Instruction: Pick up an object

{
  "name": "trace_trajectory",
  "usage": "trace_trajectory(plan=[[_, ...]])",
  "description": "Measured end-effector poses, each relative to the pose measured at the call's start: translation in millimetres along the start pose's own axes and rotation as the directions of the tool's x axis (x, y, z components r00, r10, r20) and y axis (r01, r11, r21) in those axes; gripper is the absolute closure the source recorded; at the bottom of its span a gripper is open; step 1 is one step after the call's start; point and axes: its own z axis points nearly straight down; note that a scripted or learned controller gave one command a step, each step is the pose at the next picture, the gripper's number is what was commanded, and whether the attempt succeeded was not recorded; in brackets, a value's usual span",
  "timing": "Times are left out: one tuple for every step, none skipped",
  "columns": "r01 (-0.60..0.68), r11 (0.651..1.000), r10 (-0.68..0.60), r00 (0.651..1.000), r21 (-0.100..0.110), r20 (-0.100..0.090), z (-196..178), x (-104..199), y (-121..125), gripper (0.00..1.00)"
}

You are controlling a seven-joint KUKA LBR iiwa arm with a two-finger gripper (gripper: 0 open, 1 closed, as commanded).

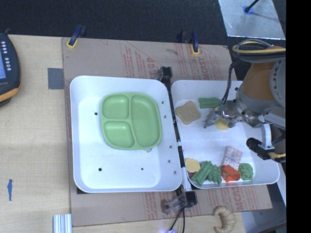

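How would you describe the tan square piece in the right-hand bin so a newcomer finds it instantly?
Start at the right white bin, beside the bin holding the green divided plate. In its upper left part, near the shared edge, lies the tan bread-like square. It is the only flat beige piece; the green item beside it differs by colour.

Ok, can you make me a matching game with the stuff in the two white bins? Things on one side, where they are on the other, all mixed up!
Things:
1. green divided plate
2. tan bread slice
3. green beans
4. broccoli

Places:
A. right bin, front right corner
B. left bin, in the middle
C. right bin, near the back left
D. right bin, front, beside a yellow piece

Pairs: 1-B, 2-C, 3-D, 4-A
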Motion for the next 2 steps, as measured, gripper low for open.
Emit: trace_trajectory(plan=[[-0.002,1.0,0.002,1.0,-0.003,-0.001,-1,6,70,0.0],[-0.006,1.0,0.006,1.0,0.006,-0.003,-40,-14,21,0.0]])
